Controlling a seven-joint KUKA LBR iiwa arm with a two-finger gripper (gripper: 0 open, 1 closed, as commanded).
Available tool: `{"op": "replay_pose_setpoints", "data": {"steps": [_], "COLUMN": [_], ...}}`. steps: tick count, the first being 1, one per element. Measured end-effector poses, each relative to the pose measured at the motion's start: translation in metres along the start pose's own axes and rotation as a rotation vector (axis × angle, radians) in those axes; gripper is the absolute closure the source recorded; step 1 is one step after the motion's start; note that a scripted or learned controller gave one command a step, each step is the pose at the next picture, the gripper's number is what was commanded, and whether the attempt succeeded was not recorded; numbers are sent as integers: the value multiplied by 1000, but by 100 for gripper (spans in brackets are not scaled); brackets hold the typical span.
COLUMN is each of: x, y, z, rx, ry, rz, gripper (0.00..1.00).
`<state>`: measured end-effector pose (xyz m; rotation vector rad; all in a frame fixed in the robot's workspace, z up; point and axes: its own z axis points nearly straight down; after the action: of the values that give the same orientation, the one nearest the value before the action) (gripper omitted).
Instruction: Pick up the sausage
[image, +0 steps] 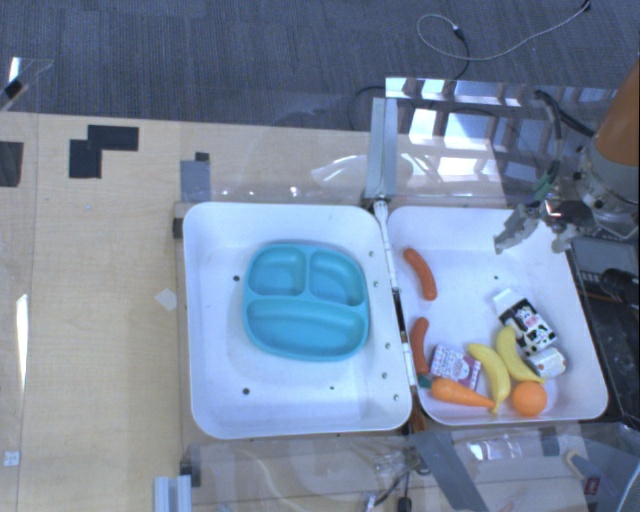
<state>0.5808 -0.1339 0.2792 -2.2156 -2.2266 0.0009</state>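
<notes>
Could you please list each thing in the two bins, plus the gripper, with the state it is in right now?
upper sausage: lying loose in the right bin, not held.
lower sausage: lying by the divider, not held.
carrot: lying flat.
bananas: lying together.
orange: resting in the corner.
milk carton: tipped on its side.
blue plate: right way up in the left bin.
gripper: open, above the right bin, holding nothing.
</notes>
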Motion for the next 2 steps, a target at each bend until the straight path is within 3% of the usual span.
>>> {"op": "replay_pose_setpoints", "data": {"steps": [1,2], "x": [1,1], "y": [1,1], "z": [-9,-9], "rx": [-1,-1], "ry": [0,0], "rz": [-4,-4], "gripper": [100,0]}}
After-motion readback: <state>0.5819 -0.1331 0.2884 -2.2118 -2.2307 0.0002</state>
